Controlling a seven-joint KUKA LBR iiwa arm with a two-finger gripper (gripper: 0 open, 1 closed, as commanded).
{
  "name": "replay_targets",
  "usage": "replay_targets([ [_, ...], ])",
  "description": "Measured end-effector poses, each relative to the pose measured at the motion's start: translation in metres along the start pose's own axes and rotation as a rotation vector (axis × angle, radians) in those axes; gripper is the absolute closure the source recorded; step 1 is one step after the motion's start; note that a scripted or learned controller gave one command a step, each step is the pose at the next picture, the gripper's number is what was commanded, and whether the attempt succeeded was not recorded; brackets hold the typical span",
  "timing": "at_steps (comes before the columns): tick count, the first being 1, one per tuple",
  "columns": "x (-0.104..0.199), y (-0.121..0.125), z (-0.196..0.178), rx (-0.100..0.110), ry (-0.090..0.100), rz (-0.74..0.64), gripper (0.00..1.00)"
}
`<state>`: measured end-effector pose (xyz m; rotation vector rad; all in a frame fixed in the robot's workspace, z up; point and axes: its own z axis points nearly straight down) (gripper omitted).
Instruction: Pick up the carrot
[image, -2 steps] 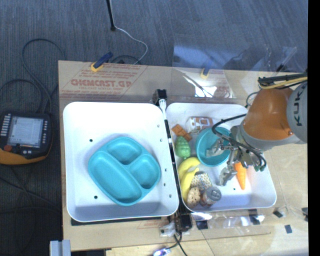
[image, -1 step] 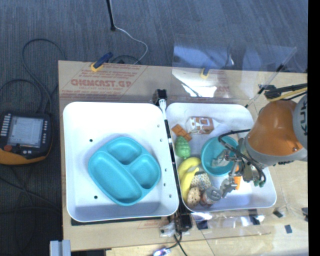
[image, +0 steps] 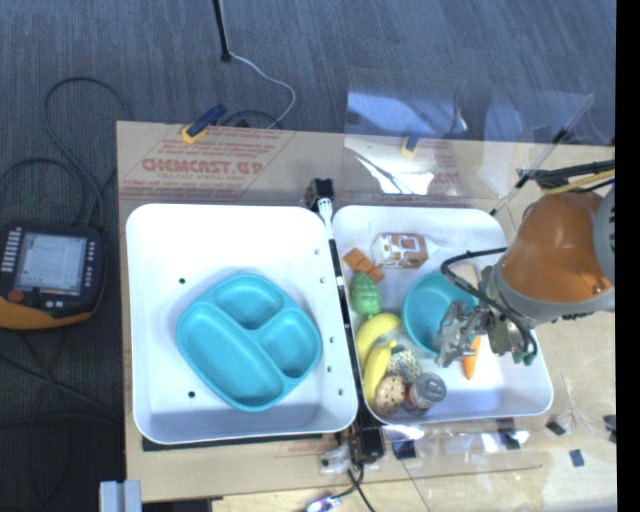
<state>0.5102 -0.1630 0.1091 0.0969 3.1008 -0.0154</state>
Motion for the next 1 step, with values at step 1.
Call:
replay_targets([
  [1, -0.0162, -0.0473, 0.0118, -0.007, 0.004, -0.5, 1.0],
])
